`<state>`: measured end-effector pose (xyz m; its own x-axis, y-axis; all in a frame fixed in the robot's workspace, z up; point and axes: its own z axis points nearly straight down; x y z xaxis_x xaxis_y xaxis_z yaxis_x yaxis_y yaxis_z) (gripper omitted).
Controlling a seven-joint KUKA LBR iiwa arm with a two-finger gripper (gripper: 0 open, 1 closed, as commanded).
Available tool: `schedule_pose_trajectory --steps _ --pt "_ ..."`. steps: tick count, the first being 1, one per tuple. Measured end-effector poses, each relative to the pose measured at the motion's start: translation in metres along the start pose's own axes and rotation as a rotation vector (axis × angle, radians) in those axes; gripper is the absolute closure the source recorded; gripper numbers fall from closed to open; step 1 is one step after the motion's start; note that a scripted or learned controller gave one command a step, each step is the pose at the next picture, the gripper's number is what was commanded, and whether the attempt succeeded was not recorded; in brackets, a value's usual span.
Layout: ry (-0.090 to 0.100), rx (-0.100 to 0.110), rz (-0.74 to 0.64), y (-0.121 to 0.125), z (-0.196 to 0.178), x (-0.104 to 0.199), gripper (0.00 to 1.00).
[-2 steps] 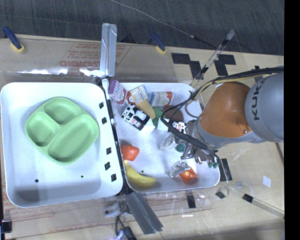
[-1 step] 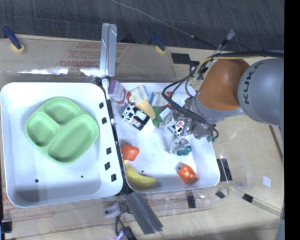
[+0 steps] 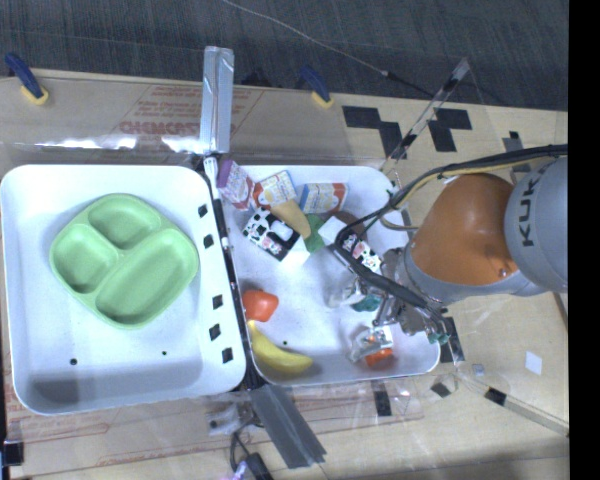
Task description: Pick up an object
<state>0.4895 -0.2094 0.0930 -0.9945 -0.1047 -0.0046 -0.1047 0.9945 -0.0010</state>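
Reaching into the right bin, the gripper (grip state unclear) hovers beside a clear cup; the cardboard-covered table stands on dark carpet.

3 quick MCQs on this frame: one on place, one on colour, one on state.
1. Where does the banana lie?
A. left bin
B. right bin, near corner
C. on the floor

2. What colour is the divided plate?
A. green
B. red
C. blue

3. How does the plate sit?
A. flat in the left bin
B. tipped on edge
C. stacked on the banana

Key: B, it lies by the right bin's near-left corner; A, it is pale green; A, all three compartments face up.
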Motion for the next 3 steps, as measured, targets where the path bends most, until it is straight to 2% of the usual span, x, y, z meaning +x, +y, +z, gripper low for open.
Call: schedule_pose_trajectory --steps 1,2,3 --pt "0.002 -0.003 0.032 0.046 0.001 -0.069 0.0" --pt "0.005 -0.002 -0.259 0.001 0.001 -0.002 0.0" --pt "0.0 -0.002 -0.334 0.034 0.001 -0.127 0.0"
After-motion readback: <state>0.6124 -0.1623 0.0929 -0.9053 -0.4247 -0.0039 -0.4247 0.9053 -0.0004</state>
